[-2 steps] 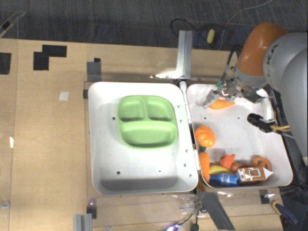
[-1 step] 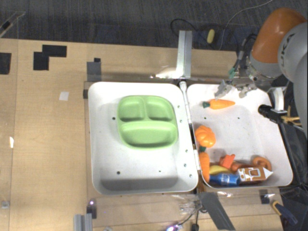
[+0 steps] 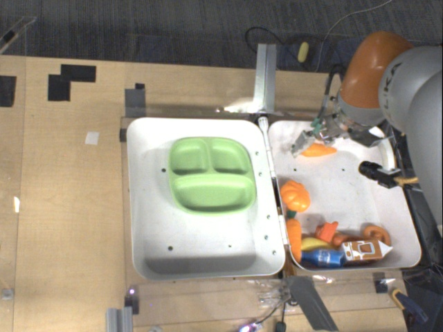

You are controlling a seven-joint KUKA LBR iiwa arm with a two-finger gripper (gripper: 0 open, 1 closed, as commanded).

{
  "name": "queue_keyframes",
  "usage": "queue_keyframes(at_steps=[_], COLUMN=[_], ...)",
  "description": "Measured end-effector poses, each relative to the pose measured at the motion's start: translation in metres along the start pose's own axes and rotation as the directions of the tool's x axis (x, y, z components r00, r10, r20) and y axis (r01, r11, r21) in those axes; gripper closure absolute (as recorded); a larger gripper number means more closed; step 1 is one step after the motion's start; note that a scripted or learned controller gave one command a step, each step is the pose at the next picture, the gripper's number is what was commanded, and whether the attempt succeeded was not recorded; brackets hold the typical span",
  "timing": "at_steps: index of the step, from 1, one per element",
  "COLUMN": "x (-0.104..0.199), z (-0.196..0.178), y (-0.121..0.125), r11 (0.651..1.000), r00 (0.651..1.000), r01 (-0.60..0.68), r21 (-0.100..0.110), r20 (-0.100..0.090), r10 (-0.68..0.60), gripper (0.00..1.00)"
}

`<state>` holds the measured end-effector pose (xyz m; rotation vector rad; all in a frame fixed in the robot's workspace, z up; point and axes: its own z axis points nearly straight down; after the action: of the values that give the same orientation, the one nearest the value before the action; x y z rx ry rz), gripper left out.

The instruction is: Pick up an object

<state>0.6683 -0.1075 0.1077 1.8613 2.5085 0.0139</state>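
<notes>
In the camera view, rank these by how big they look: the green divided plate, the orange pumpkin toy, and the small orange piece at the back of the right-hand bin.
Largest: green divided plate, by far.
Middle: orange pumpkin toy.
Smallest: small orange piece, about as long as the pumpkin but much thinner.

arm (image 3: 408,81): cut off by right edge | right bin (image 3: 339,185): far right corner hidden behind arm | orange piece (image 3: 320,151): top partly covered by gripper (image 3: 309,140), touching or not cannot be told | toy heap (image 3: 332,241): pieces overlap, blue toy (image 3: 322,258) partly under box (image 3: 363,250), kinds too small to tell
</notes>
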Motion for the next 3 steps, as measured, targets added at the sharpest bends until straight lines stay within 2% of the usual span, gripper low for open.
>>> queue_keyframes(at_steps=[1,2,3], x=[0.0,0.0,0.003], z=[-0.015,-0.015,0.017], y=[0.004,0.004,-0.058], r11=[1.0,1.0,0.984], r00=[1.0,1.0,0.984], r01=[0.004,0.004,0.177], r21=[-0.013,-0.013,0.005], r20=[0.004,0.004,-0.006], r10=[-0.004,-0.004,-0.177], gripper=[1.0,0.0,0.0])
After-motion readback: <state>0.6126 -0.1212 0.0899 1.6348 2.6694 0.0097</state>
